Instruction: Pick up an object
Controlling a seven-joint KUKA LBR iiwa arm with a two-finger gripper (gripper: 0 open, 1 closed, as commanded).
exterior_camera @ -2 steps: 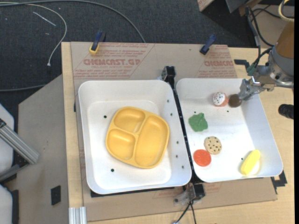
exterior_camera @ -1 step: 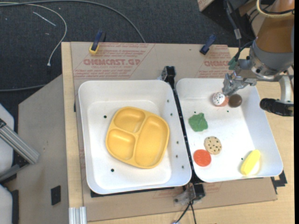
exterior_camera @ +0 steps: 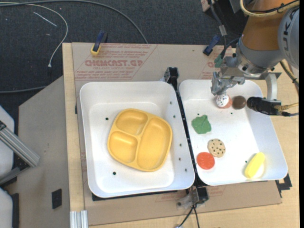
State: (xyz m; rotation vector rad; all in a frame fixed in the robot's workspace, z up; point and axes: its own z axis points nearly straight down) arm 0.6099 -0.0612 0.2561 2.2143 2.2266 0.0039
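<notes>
Hovering my tool (exterior_camera: pixel 222 92) just above the small white speckled ball (exterior_camera: pixel 222 101) in the right white bin (exterior_camera: pixel 273 141), I can't tell its state; I'd centre, then descend straight.

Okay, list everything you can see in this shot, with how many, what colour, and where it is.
bins: 2, white, side by side on the bench
divided plate: 1, yellow, in the left bin
green item: 1, green, right bin, left part
cookie: 1, tan with dark chips, right bin, middle
red disc: 1, red-orange, right bin, near edge
yellow item: 1, yellow, right bin, near right corner
small speckled ball: 1, white, right bin, far side, under the gripper
brown item: 1, brown, beside the ball
clamps: 2, blue, far cardboard edge
gripper: 1, grey, over the right bin's far side
</notes>
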